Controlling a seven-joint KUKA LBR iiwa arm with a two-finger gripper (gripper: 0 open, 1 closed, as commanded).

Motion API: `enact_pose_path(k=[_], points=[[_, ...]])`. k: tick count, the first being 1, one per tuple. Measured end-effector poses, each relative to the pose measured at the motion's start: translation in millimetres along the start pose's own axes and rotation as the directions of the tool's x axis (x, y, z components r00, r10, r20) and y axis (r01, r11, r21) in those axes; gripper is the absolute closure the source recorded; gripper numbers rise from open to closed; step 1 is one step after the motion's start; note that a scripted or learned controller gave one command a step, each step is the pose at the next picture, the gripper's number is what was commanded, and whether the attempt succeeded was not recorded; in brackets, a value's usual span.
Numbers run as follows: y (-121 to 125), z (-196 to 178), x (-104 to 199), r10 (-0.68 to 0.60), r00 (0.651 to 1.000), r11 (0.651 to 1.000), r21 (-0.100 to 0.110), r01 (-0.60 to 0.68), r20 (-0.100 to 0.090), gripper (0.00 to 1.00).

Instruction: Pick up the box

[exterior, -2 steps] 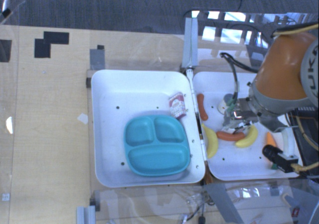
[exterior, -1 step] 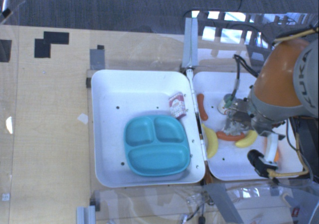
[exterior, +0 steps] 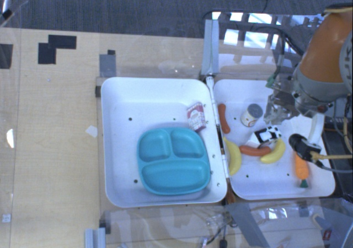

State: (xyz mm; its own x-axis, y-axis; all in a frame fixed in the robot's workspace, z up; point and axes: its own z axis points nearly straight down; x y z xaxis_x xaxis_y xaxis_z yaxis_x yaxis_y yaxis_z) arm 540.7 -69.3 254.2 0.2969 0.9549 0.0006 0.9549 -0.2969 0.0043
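Lying in the left bin, box (exterior: pixel 196 116) sits well apart from tool (exterior: pixel 274 114).

Blue tray (exterior: pixel 174 161), red/white box (exterior: pixel 196 116), yellow bananas (exterior: pixel 234 156), orange carrot (exterior: pixel 300 168), white bins (exterior: pixel 118 131).

The box (exterior: pixel 196 116) stood against the left bin's (exterior: pixel 116 131) right wall, the blue tray (exterior: pixel 174 161) just beside it; bare floor lay open to its left and above, while the right bin (exterior: pixel 325 186) was crowded
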Motion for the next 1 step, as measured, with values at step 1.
enact_pose_path(k=[1], points=[[-33.0,-16.1,-72.5,0.022,1.000,1.000,0.000,-0.022,0.000,1.00]])
